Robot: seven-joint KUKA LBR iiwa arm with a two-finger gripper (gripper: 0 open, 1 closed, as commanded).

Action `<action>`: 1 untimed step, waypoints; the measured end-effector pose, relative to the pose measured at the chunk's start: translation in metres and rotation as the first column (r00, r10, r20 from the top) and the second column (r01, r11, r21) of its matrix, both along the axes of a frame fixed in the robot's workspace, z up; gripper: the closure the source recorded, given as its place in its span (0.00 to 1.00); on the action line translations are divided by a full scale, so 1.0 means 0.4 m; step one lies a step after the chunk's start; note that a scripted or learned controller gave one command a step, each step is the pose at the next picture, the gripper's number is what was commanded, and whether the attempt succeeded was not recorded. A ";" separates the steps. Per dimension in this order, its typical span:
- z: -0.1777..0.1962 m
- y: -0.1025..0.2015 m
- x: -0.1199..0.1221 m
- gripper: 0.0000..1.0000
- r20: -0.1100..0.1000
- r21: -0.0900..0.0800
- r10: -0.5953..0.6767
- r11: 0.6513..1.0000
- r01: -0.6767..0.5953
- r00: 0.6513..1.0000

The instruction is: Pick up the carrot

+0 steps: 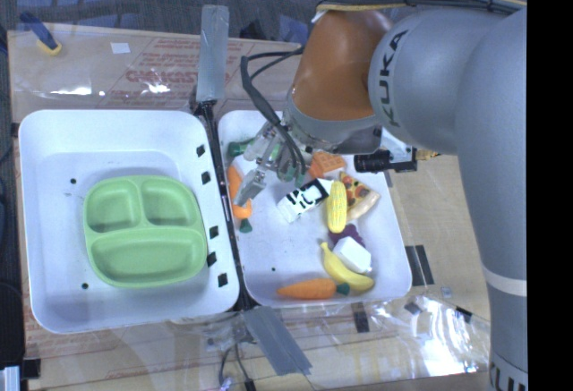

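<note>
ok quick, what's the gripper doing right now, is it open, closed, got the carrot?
Gripper: low in the right bin, beside a carrot at the left wall; open or closed cannot be told.

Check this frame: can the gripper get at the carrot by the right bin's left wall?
Probably yes. The gripper hangs just beside the carrot with nothing lying over it, though the bin wall close alongside leaves little room for a finger on that side.

I see the worktop point(134, 67) as a pale wood-toned surface under a clear plastic sheet point(430, 327). Two shallow white bins sit on it side by side, touching along their inner edges: the left bin point(45, 201) and the right bin point(269, 246). A grey strip point(213, 54) lies on the worktop behind their junction.
</note>
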State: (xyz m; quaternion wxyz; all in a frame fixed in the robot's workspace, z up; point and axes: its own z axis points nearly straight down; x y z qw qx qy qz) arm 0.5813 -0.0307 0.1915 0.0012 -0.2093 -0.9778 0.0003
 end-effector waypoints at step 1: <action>-0.001 0.019 -0.029 0.00 -0.002 0.000 -0.166 0.986 0.166 0.986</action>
